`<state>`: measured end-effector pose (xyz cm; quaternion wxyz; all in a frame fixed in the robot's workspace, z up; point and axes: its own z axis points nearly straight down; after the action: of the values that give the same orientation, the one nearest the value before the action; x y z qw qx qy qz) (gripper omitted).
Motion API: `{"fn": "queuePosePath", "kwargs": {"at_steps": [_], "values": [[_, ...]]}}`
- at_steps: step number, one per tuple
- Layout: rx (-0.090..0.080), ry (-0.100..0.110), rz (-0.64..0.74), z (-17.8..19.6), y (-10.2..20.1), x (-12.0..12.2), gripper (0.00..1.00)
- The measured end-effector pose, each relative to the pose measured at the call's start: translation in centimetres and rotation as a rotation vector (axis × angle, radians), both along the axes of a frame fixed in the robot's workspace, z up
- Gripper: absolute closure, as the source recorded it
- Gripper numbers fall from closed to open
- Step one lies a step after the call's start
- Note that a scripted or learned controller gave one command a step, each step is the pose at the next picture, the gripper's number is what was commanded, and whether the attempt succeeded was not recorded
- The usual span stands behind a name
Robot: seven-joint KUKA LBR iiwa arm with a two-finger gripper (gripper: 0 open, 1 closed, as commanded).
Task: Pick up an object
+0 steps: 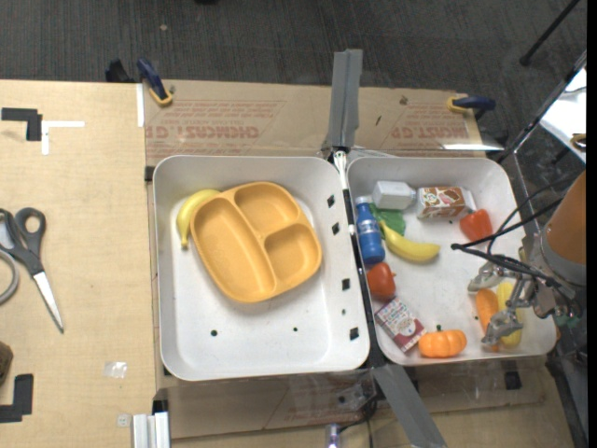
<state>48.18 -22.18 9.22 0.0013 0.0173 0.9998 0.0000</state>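
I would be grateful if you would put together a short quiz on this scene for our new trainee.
1. True or false: the divided orange plate lies in the right bin.
2. What yellow fruit pokes out from under the plate's left edge?
3. The blue bottle lies: A) against the right bin's left wall, B) on the plate, C) on the bench beside the scissors.

Key
1. False; it lies in the left bin.
2. A banana.
3. A.
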Motion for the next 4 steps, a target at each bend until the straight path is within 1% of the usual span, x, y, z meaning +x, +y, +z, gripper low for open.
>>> {"fn": "queuePosePath", "kwargs": {"at_steps": [1, 2, 3, 4], "values": [[-0.002, -0.008, 0.002, 1.0, 0.1, 0.3, 1.0], [-0.002, -0.008, 0.003, 1.0, 0.1, 0.3, 0.0], [-0.004, -0.016, 0.004, 2.0, 0.1, 0.6, 1.0], [-0.004, -0.016, 0.004, 2.0, 0.1, 0.6, 0.0]]}}
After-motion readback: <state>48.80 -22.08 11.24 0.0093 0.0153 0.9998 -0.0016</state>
